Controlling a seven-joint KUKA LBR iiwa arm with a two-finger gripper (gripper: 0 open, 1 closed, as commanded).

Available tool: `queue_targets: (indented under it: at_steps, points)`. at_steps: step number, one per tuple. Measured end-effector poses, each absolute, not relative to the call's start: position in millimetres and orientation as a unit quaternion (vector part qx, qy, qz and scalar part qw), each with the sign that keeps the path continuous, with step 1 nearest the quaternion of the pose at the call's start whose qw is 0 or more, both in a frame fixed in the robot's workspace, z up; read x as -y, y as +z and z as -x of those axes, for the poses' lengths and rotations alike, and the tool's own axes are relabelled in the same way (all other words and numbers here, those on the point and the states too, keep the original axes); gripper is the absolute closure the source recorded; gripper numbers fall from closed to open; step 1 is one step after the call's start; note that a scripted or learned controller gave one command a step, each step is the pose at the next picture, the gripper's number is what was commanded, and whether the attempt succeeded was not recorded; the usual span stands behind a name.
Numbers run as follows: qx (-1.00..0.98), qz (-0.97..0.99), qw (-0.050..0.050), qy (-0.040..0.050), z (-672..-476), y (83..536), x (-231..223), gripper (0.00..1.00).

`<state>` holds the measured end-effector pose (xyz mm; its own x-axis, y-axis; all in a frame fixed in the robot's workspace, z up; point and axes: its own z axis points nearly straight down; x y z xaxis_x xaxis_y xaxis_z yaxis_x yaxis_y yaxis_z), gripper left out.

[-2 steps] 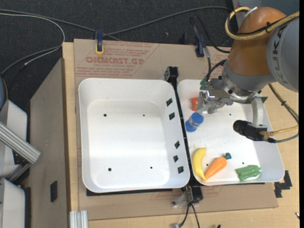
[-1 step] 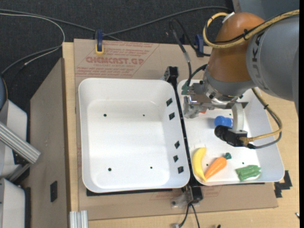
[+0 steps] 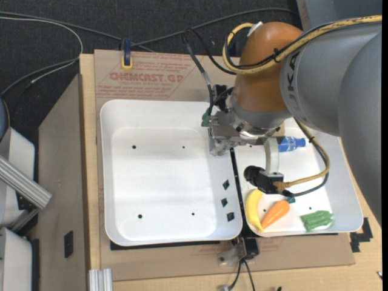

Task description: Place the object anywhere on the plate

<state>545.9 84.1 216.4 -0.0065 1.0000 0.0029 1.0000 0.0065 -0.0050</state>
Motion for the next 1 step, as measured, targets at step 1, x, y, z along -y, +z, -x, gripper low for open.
queue_targets:
  at_steps: [1]
  points:
    - [0.707,0.707,0.002,0.0008,-546.6,217.1,-80.5,0.0]
